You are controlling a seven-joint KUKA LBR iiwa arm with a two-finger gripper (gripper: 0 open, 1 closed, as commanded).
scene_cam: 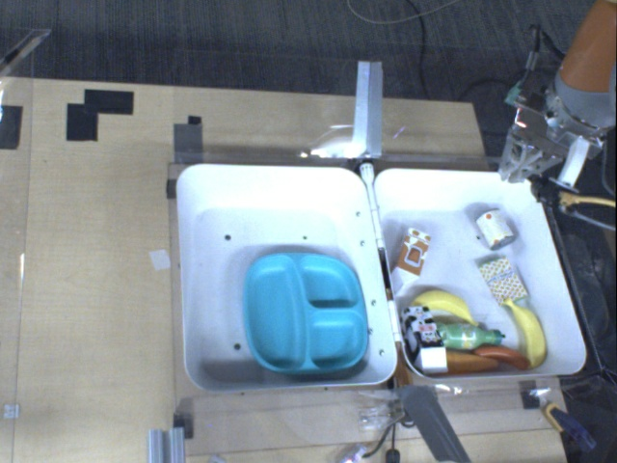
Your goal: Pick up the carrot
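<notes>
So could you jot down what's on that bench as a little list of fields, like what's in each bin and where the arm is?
left bin: a blue divided plate
right bin: two bananas, a green bottle, a carrot, a small can, two small packets
carrot position: near edge, beside the bottle, untouched
arm: above the right bin's far right corner
gripper: far from the carrot, holding nothing visible
</notes>
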